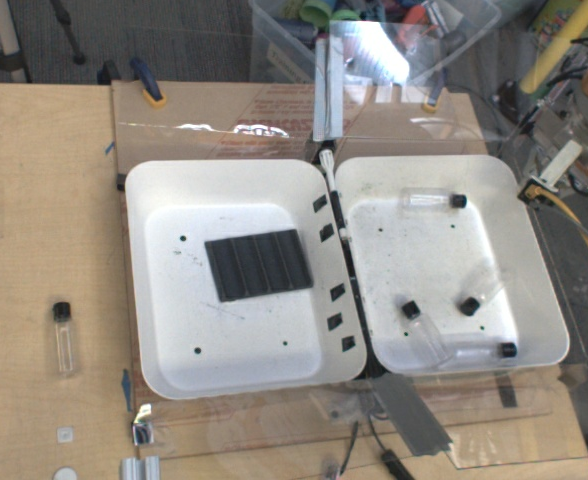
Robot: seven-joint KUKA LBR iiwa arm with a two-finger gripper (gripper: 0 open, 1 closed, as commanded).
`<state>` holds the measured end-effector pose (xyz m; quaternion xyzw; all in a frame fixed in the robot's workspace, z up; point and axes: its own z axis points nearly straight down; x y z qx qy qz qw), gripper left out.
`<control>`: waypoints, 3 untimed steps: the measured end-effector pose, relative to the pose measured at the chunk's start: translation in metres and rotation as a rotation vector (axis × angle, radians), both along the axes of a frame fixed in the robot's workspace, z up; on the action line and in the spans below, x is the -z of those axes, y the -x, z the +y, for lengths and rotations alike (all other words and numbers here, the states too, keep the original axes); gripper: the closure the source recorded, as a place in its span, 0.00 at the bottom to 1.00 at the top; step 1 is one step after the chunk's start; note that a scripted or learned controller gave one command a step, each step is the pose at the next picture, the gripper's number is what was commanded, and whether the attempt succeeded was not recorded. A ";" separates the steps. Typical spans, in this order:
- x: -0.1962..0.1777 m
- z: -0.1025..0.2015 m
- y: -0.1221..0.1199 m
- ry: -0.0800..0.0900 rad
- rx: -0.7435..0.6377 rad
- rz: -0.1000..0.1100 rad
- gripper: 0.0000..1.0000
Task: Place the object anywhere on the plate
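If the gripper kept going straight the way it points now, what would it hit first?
Hard to say: the gripper sits at the picture's right edge, its aim unclear. If it points down, it would likely meet the right bin's rim first.

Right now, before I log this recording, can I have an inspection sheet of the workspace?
surface: wooden bench bearing a left bin and a right bin, both white.
job's things: black ribbed plate flat in the left bin; four clear, black-capped vials scattered in the right bin.
clutter: spare vial lying on the bench, left of both bins.
end effector: apparently at the right edge, beyond the right bin; too blurred to judge.
cables: thin dark wire below the bins.
surroundings: clear tub of colourful items behind the bins.
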<state>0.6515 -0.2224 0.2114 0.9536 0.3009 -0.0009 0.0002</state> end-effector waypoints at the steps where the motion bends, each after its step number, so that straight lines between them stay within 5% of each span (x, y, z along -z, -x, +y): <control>1: -0.046 0.047 0.051 -0.003 -0.042 0.001 1.00; 2: -0.052 0.106 0.069 -0.003 0.137 0.004 1.00; 3: -0.077 0.176 0.111 -0.003 0.062 0.003 1.00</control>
